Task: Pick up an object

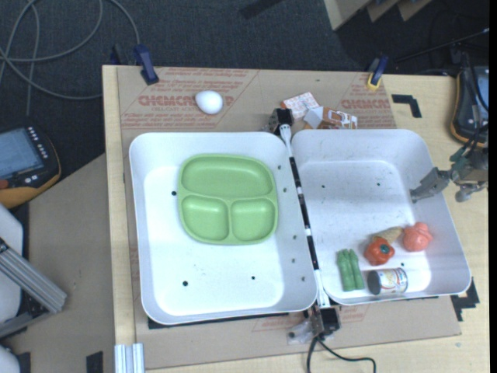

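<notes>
From my remote seat I see two white bins side by side on the bench. The left bin (155,286) holds a green divided tray (227,198), lying flat toward its far half.

The right bin (349,162) has its objects bunched in the near right corner: a green pod (349,270) lying lengthwise, a can (387,280) on its side just beside it, a red tomato (379,250) just behind the can, and an orange-pink fruit (417,237) to the right of the tomato. A pale yellowish piece (392,232) sits between the tomato and the fruit; I cannot tell what it is.

The gripper (429,185) reaches in over the right bin's right rim, at mid-depth, apart from the cluster and farther back. Whether it is spread or closed, I cannot tell. I see nothing in it.

Outside the bins, a white egg (208,101) rests on the cardboard behind the left bin, and small packets (314,113) lie behind the gap between the bins.
</notes>
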